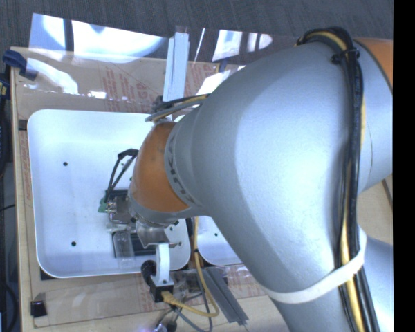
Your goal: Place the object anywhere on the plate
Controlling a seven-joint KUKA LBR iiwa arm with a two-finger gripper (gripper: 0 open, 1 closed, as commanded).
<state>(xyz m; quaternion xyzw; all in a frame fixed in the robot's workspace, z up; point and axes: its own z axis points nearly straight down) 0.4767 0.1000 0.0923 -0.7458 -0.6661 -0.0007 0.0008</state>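
My arm reaches far over the bench, and its grey body and orange band (155,178) cover most of the right bin and part of the left one. The gripper (129,243) is low in the left white bin (62,185), close to that bin's near right corner. Its dark body points down at the bin floor, with a small green board and black cables just above it on the wrist. The arm hides whatever lies under and to the right of the wrist.
A sliver of the right bin (218,251) shows under the arm. Clear plastic panels (97,40) stand along the far edge of the bench. Cables and a metal bracket (183,292) lie at the near edge.
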